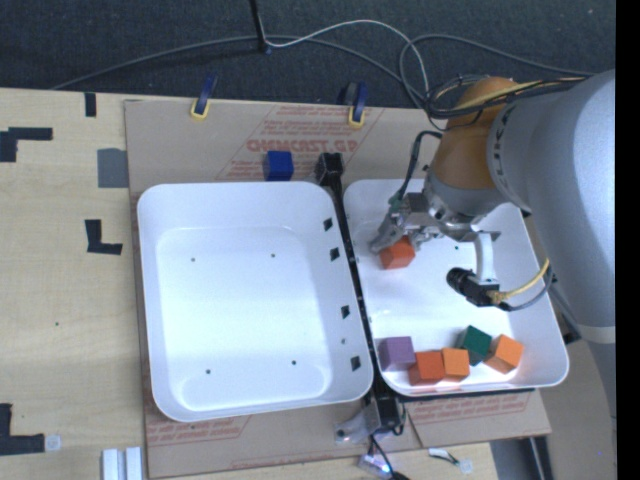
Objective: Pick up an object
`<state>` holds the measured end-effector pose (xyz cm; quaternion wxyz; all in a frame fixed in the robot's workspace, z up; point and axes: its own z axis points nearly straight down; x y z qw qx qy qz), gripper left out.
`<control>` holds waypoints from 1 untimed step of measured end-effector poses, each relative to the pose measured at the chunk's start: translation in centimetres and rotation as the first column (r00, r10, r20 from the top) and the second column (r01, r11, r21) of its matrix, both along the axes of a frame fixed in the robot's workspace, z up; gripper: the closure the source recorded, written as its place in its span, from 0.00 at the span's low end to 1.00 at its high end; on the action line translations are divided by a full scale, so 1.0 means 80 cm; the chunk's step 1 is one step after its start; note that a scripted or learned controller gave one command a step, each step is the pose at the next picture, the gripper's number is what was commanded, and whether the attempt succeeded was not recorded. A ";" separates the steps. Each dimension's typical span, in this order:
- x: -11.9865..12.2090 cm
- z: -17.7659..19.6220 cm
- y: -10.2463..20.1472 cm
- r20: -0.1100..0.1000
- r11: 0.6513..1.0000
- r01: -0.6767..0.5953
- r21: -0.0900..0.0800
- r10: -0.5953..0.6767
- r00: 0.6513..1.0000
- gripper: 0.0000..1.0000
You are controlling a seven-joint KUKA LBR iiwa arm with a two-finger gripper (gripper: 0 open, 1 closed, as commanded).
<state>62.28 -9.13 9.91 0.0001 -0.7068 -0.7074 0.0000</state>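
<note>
The table (60, 298) was pale wood, dotted with black tape marks on its left side. A brown cardboard sheet (290, 143) lay flat on it, pinned at the far edge by two blue clamps (204, 98). On the cardboard, two white bins sat side by side, touching: the left bin (150, 268) and the right bin (550, 363). A blue block (279, 164) rested on the cardboard just beyond the left bin.

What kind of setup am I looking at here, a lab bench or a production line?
Most likely a robotics lab bench for grasping trials: two shallow white bins sit clamped on a cardboard sheet, small coloured blocks are gathered in the right bin, and loose cables trail across the dark floor behind.
</note>
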 end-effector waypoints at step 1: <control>0.050 0.117 0.093 0.008 1.000 -0.006 0.002 0.006 1.000 1.00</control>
